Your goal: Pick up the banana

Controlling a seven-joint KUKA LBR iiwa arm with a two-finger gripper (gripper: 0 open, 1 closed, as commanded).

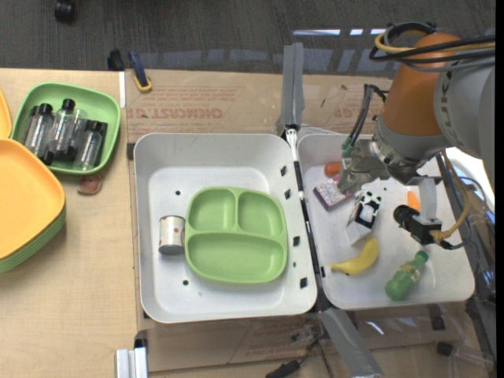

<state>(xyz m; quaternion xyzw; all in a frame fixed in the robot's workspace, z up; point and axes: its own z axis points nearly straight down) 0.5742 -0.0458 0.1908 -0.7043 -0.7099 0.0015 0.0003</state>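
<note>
The yellow banana [357,258] lies in the right bin [457,288], near its front, curved with one tip pointing to the front left. My gripper [353,179] hangs over the back left part of that bin, above a pink and purple packet [331,193]. It is well behind the banana and apart from it. The grey arm with its orange band [417,93] reaches in from the right above the bin's back.
In the right bin also lie a black and white object [365,209], a green bottle [405,279], and small orange pieces [406,216]. The left bin [150,290] holds a green divided plate [236,235] and a small can [171,235]. A green tray of bottles [66,128] and orange plates [27,203] sit far left.
</note>
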